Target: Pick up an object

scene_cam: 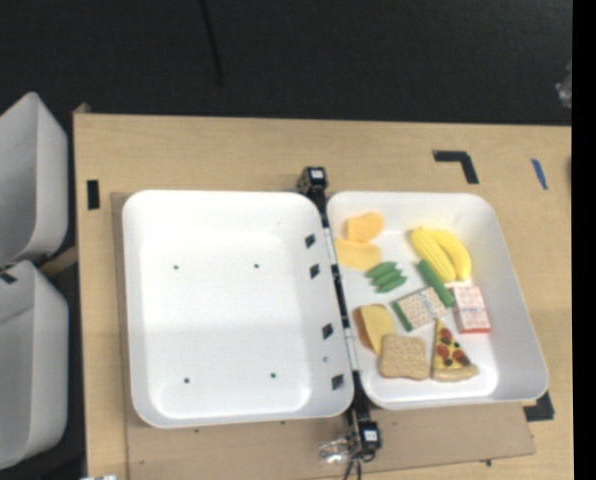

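While left bin (218,308) sits bare, toy food fills right bin (503,268).

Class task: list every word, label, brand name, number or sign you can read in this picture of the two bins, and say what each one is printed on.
No text can be read.
Small red and white box: it bears printing, too blurred to read.
Green and white packet: it has a printed pattern, too small to make out.
Black corner mark and blue mark on the bench: tape marks, not letters.

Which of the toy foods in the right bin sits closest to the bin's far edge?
The orange piece, topmost in the pile, above the pale yellow piece.
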Robot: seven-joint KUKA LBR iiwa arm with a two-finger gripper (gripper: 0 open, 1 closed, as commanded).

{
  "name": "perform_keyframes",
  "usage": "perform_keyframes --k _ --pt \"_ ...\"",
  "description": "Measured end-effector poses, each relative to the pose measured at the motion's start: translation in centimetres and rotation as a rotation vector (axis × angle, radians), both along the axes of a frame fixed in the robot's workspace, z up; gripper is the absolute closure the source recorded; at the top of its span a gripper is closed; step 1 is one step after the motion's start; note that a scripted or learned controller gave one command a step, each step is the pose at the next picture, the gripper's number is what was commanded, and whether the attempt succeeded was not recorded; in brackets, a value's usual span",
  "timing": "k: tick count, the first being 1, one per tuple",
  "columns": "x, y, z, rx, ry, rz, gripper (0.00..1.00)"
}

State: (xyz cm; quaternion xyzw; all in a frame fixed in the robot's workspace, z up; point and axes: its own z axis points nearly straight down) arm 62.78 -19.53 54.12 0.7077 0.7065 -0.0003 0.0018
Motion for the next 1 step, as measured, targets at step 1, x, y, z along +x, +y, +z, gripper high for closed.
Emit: perform_keyframes --k 1 --pt "-0.43 3.51 -13.95 0.006 0.018 0.004 1.00"
